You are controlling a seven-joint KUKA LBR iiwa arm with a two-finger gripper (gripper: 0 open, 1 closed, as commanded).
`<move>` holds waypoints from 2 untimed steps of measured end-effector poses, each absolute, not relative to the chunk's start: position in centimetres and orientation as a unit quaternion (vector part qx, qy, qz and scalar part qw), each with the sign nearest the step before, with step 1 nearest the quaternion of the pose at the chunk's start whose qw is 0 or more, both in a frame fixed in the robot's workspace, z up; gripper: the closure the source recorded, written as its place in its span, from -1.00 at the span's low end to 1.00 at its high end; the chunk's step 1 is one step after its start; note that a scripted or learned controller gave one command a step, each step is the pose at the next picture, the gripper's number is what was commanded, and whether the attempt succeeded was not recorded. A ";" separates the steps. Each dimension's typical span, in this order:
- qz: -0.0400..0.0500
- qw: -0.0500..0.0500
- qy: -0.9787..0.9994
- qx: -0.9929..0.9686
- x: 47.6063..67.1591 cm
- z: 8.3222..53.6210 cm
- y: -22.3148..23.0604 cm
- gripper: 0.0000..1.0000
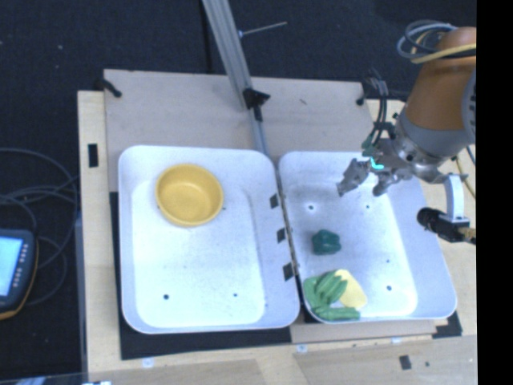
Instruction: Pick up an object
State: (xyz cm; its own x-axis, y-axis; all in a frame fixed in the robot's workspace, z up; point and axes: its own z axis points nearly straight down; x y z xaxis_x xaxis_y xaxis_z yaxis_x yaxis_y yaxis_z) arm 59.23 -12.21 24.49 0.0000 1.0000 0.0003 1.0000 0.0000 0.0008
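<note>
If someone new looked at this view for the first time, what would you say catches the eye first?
Probably the yellow bowl, alone in the upper part of the left bin. Next the grey and orange arm entering from the right, its gripper open and holding nothing above the upper part of the right bin. Below it lie a dark green object and, near the bin's front edge, a green and yellow cluster.

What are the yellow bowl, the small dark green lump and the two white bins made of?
The yellow bowl looks like matte plastic: one even colour, soft shading, no glint. The dark green lump seems soft, perhaps rubber or foam, but it is too small to tell. The left bin and right bin look like thin moulded plastic with rounded corners and a slight sheen.
</note>
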 end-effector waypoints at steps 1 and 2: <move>0.000 0.000 0.707 0.707 59.2 24.5 -12.2 -1.00; -0.002 -0.002 0.707 0.707 59.8 18.4 -12.4 -1.00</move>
